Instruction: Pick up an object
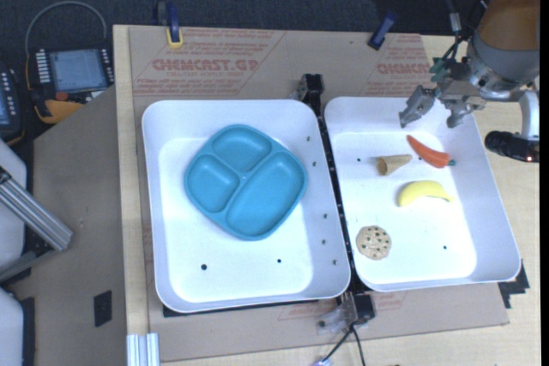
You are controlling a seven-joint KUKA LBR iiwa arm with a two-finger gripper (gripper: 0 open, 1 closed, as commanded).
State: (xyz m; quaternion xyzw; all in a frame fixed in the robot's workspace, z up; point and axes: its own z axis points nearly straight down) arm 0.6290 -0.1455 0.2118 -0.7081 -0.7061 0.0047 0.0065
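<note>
Camera view — tool (436,110) spread open, holding nothing, above chili (427,151), banana (422,194), cookie (373,242) nearby

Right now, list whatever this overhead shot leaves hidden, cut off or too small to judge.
- Arm: cut off by the camera view's top and right edges.
- Carrot: its green tip is too small to tell whether it touches the right bin's wall.
- Blue plate: it hides the left bin's floor beneath it.
- Cookie: its surface detail is too small.
</note>
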